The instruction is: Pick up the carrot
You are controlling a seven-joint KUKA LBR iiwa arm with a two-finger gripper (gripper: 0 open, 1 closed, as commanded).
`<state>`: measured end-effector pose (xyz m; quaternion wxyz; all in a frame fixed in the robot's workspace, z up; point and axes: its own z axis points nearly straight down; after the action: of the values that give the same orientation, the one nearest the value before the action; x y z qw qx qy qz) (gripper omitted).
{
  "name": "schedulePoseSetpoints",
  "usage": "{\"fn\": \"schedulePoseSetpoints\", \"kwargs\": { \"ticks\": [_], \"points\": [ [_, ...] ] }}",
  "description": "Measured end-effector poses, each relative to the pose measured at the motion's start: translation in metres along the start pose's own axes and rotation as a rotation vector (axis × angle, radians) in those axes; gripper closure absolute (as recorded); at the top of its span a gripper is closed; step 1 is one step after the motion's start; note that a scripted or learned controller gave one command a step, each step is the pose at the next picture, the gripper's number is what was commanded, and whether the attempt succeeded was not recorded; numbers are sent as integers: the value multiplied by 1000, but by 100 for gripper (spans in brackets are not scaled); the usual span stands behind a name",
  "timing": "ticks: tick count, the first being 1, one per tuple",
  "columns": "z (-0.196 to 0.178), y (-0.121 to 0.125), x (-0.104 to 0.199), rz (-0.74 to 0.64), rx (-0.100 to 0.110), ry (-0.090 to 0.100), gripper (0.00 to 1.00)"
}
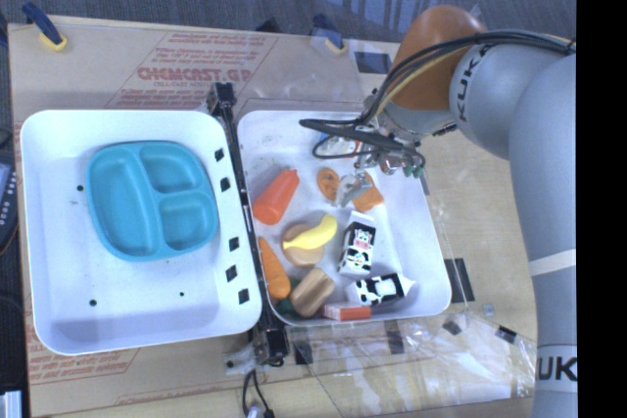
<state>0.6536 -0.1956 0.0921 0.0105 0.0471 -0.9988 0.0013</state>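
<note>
Two shallow white bins sit side by side on the desk: the left bin point(39, 240) and the right bin point(431, 255).

The left bin holds one thing, a blue divided tray point(152, 199) with three compartments.

The right bin holds a heap of toy foods:
- One carrot point(273, 268) lies along the left wall.
- One red-orange pepper-like piece point(275, 196).
- One yellow banana point(315, 233).
- One tan bread-like piece point(312, 290).
- Two black-and-white cow-patterned cartons point(359, 248) and point(380, 288).
- Two small orange bits at the far side, point(328, 181) and point(369, 198).
- One flat red-and-white piece point(347, 311) at the near wall.

Two blue clamps grip the desk's far edge, point(44, 26) and point(328, 31).
</note>
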Motion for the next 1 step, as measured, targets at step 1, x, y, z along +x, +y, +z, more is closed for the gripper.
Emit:
{"fn": "schedulePoseSetpoints", "kwargs": {
  "ticks": [1],
  "points": [
    [-130, -6, -5, 63, 10, -40, 0]
  ]
}}
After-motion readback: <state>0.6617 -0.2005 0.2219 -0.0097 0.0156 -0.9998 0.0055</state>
